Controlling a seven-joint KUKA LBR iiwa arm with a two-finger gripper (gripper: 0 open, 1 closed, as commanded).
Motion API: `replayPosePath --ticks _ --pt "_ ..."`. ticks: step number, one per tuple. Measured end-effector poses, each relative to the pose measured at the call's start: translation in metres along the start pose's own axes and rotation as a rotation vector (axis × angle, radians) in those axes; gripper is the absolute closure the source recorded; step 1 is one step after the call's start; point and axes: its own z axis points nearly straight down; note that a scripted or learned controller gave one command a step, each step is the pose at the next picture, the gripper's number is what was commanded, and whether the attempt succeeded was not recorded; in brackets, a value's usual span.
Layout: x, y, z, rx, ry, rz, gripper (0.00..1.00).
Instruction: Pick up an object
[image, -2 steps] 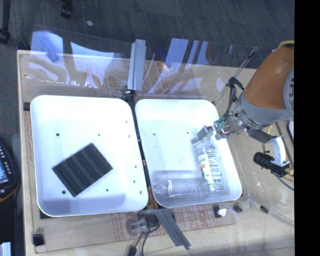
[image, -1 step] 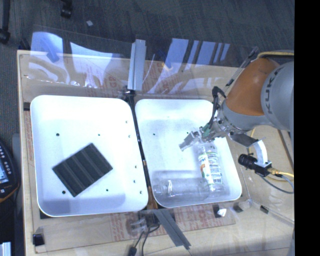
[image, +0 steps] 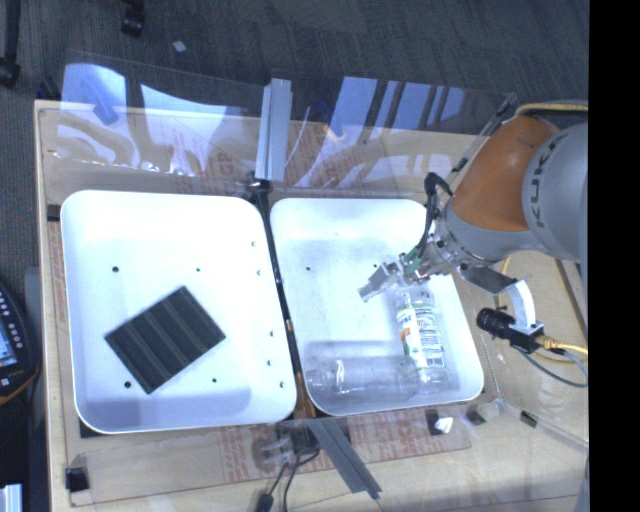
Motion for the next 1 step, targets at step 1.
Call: replayPosePath --ticks 1 --pt "0.0000 0.0000 0.0000 0.000 0.000 0.000 0.00"
